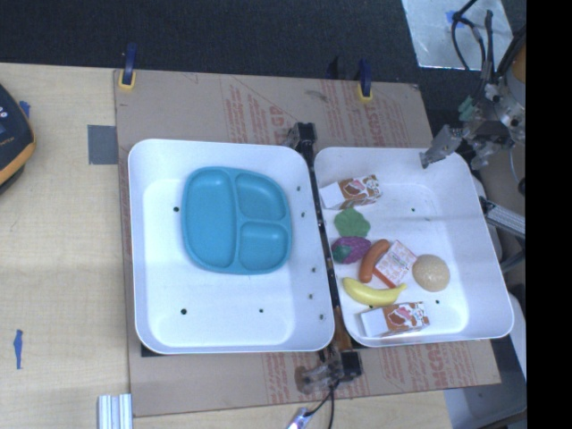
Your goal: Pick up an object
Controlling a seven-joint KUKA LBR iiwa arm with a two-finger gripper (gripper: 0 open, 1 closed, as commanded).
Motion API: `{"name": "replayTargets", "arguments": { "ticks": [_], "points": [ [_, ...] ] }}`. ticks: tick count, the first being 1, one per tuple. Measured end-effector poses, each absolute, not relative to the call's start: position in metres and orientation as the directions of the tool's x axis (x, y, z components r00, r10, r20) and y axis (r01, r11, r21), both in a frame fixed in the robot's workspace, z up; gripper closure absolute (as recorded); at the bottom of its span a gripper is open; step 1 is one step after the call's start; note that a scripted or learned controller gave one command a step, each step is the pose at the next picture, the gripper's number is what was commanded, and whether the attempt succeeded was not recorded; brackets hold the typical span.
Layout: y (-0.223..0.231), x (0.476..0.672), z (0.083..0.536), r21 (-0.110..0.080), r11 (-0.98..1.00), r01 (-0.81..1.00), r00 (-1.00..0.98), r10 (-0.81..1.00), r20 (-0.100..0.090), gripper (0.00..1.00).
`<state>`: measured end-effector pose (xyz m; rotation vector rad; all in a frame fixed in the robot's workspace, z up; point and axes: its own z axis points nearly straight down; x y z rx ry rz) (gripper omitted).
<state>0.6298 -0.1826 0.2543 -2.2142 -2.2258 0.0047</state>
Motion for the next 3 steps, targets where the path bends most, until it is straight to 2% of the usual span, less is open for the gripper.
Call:
{"name": "replayTargets", "arguments": {
  "ticks": [1, 2, 3],
  "points": [
    [-0.093, 0.637, 0.134, -0.007, 0.006, 1.0, -0.006, 1.0, 0.0, 0.0],
    [-0.106, 0.661, 0.106, 0.007, 0.007, 1.0, -0.007, 1.0, 0.003, 0.0],
    [-0.103, 0.662, 0.104, 0.009, 0.008, 1.0, -0.008, 1.0, 0.001, 0.0]
  ]
}}
